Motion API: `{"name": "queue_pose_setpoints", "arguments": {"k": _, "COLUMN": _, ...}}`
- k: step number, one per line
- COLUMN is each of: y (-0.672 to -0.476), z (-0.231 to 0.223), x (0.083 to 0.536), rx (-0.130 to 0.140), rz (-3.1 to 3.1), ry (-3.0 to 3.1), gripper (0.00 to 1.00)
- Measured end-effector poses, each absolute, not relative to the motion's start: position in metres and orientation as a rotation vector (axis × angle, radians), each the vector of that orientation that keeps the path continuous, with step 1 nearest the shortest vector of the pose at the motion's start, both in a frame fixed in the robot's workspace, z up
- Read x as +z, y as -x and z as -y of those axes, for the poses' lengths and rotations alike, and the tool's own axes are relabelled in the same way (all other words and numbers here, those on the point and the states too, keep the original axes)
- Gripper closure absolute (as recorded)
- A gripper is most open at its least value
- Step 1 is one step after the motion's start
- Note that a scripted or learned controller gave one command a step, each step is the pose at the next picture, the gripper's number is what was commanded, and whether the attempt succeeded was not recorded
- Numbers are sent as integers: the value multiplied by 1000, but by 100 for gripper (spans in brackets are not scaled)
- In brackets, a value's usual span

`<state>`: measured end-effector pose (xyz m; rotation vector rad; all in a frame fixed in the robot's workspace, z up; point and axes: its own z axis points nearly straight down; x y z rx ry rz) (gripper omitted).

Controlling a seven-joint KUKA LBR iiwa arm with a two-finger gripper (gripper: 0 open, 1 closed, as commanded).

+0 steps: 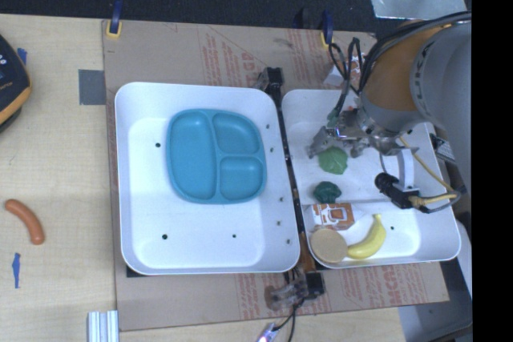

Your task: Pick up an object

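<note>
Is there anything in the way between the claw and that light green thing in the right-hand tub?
Nothing visible. The claw sits right above the light green object in the right bin. The dark green piece and banana lie nearer the bin's front, off to the side.

2 white bins (pixel 128 172); 1 blue divided plate (pixel 215 154); 2 green lumps (pixel 333 161); 1 banana (pixel 368 239); 1 round tan disc (pixel 326 245); 1 sausage (pixel 26 220).

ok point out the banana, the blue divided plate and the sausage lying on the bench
banana (pixel 368 241): camera view, middle of its curved yellow body.
blue divided plate (pixel 190 152): camera view, floor of its large left compartment.
sausage (pixel 26 221): camera view, middle of its length.
</note>
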<state>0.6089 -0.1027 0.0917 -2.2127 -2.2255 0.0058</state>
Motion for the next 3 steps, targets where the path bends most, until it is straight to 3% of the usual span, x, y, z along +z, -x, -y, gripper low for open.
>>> {"name": "queue_pose_setpoints", "arguments": {"k": 1, "y": -609, "z": 104, "x": 102, "rx": 8, "rz": 2227, "ry": 2211, "gripper": 100}}
{"name": "queue_pose_setpoints", "arguments": {"k": 2, "y": -609, "z": 104, "x": 102, "rx": 9, "rz": 2227, "ry": 2211, "gripper": 0}}
{"name": "queue_pose_setpoints", "arguments": {"k": 3, "y": -609, "z": 105, "x": 112, "rx": 10, "rz": 2227, "ry": 2209, "gripper": 100}}
